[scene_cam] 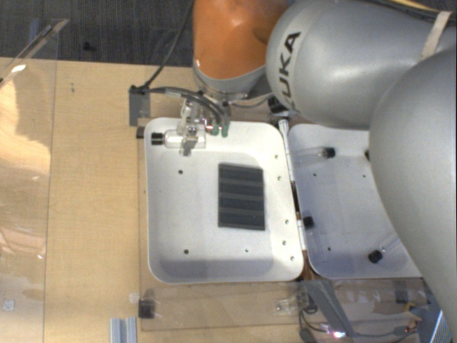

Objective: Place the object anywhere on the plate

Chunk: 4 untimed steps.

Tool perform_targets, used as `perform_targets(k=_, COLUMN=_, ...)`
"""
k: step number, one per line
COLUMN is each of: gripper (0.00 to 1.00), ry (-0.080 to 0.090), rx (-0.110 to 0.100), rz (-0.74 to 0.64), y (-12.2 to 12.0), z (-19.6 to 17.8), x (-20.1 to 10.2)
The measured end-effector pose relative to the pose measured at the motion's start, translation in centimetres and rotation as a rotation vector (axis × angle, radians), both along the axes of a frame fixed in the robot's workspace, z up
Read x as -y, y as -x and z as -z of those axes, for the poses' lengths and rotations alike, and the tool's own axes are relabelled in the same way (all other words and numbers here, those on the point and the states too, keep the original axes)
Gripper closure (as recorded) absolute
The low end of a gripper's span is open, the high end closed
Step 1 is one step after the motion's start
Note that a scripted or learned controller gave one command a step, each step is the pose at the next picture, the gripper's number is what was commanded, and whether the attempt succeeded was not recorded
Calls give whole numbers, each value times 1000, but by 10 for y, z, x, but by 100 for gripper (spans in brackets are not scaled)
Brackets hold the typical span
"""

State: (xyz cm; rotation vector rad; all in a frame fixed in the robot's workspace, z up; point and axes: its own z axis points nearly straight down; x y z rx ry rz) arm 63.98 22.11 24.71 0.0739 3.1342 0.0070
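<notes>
A dark grey ribbed rectangular plate (241,196) lies flat in the middle of the left white bin (166,249). My gripper (188,136) hangs below the orange wrist band, over the bin's far left corner, up and to the left of the plate and apart from it. A small pale piece (170,139) shows right beside the gripper's left side. I cannot tell whether it is an object being held or part of the tool. The arm's grey body covers the upper right of the view.
The right bin (343,213) holds a few small dark bits (328,152) and is partly hidden by the arm. A black bracket (138,106) with cables sits at the left bin's far corner. Bare wooden bench (71,191) lies to the left.
</notes>
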Motion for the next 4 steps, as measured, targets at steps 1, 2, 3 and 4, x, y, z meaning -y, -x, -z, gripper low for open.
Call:
perform_targets(k=1, gripper=100, ry=-3, rx=3, rz=227, y=-22, z=-57, x=-15)
perform_targets(k=2, gripper=100, ry=10, rx=-1, rz=57, y=-24, z=129, x=-6)
perform_targets(k=3, gripper=100, ry=16, rx=24, rz=-603, y=15, z=149, x=-5)
perform_targets(k=4, gripper=100, ry=4, rx=11, rz=-773, y=-31, z=130, x=-8)
